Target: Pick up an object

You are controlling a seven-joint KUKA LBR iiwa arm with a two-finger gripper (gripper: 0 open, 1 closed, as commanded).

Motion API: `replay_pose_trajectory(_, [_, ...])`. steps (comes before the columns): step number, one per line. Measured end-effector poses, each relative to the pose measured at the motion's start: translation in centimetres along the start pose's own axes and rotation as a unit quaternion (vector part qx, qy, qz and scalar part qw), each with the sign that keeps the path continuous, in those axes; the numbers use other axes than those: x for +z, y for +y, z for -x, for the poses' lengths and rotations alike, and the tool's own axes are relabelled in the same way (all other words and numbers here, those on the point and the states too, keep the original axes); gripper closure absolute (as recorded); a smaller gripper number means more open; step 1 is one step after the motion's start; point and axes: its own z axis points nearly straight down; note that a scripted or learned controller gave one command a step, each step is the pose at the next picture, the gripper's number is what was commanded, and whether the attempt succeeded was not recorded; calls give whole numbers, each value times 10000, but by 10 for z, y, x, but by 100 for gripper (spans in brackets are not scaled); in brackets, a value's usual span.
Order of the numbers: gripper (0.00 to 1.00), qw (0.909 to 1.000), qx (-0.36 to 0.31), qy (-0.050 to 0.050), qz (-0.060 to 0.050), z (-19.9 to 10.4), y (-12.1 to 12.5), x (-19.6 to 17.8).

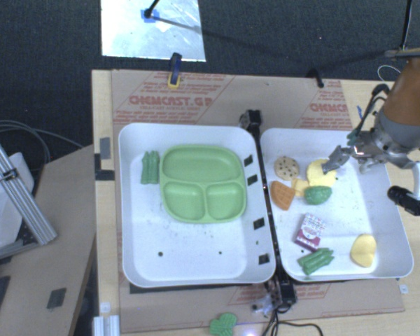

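Right bin (395, 254) holds seven toy foods, left bin (136, 257) two.

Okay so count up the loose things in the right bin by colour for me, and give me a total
Right bin, loose items by colour:
Yellow: 3, yellow piece by the tool, small yellow chunk, yellow lump
Green: 2, round green piece, green pods
Orange: 1, orange wedge
Tan: 1, cookie
Red and white: 1, small packet
Total: 8

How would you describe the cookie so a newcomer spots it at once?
Look in the right bin, at its upper left corner by the divider. The cookie is a flat tan disc with dark specks, lying above the orange wedge. It is the one round speckled thing there.
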Motion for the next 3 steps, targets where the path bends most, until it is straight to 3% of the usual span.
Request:
replay_pose_trajectory(1, [0, 10000, -27, -1, 14, -4, 29, 71])
replay_pose_trajectory(2, [0, 10000, -25, -7, 41, -5, 61, 66])
replay_pose_trajectory(3, [100, 10000, -38, -18, 50, -5, 60, 55])
